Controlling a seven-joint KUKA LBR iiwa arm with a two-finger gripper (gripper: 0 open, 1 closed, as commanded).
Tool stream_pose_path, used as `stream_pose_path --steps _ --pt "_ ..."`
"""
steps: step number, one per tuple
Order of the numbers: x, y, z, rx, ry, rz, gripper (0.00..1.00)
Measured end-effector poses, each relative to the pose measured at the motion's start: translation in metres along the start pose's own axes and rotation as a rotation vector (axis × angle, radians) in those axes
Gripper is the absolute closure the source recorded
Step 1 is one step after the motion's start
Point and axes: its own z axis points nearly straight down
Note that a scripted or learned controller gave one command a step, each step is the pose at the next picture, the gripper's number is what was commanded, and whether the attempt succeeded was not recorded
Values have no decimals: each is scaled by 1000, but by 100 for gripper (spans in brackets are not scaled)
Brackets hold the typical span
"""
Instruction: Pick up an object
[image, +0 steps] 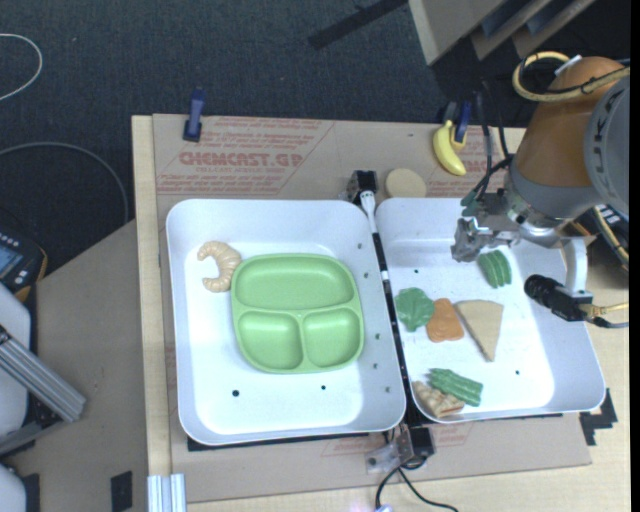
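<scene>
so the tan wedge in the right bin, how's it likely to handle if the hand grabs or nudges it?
The tan wedge looks like a flat toy slice, so probably light and stiff. It lies flat, so it should slide rather than roll or tip. Its low profile likely leaves the hand little to grip, and a push may shove the touching orange piece.

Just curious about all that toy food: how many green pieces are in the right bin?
3: one by the gripper, one at the left wall, one near the front. More may hide under the arm.
</scene>
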Motion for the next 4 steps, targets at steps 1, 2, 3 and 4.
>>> stream_pose_path --steps 1,2,3,4 --pt "-34 -48 98 0 4 9 100" --pt "1 -116 95 2 3 5 100" --pt "80 -85 -9 -8 5 -7 100" --pt "174 -113 -21 5 6 -7 100"
